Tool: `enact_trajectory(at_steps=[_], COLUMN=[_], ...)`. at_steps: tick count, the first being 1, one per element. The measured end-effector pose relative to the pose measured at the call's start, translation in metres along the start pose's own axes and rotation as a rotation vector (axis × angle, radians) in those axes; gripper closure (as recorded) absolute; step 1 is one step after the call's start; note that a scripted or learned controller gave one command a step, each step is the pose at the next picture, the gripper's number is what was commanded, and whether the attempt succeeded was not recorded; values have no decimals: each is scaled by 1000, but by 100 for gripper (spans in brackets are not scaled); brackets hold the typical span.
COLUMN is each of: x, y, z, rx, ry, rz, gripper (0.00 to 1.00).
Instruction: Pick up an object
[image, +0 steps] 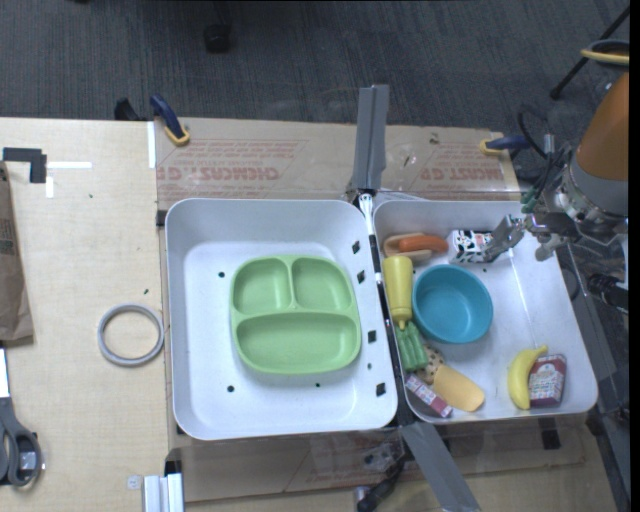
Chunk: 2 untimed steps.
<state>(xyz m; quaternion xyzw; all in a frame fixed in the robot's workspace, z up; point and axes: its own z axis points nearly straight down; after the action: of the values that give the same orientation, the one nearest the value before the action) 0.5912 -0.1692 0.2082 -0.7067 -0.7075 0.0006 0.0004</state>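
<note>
Black-and-white patterned object (468, 244), small and blocky, taken here as the likeliest target: lying on the floor of the right bin (570, 330) near its far wall, just right of an orange carrot-like toy (417, 243) and just beyond the rim of the blue bowl (453, 305).

Gripper (505, 238) low over the same far corner, immediately to the right of that patterned object, close enough to look touching or nearly so. Cannot tell how wide the gripper stands; too small and cluttered at the tip to read. Nothing visibly held.

So: target to the left of the tool, on the side away from the arm, with its longer side running roughly left to right, in line with the carrot-like toy. Probably calls for a short shift left and down, not a long reach.

Farther off in the same bin: yellow squeeze bottle (398, 288), banana (520, 378).
</note>
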Motion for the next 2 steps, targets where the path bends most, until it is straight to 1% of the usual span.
enact_trajectory(at_steps=[1,2], x=[9,8], y=[-50,-49], z=[114,103], rx=[-1,-4], ry=[0,0], rz=[-161,-156], gripper=[0,100])
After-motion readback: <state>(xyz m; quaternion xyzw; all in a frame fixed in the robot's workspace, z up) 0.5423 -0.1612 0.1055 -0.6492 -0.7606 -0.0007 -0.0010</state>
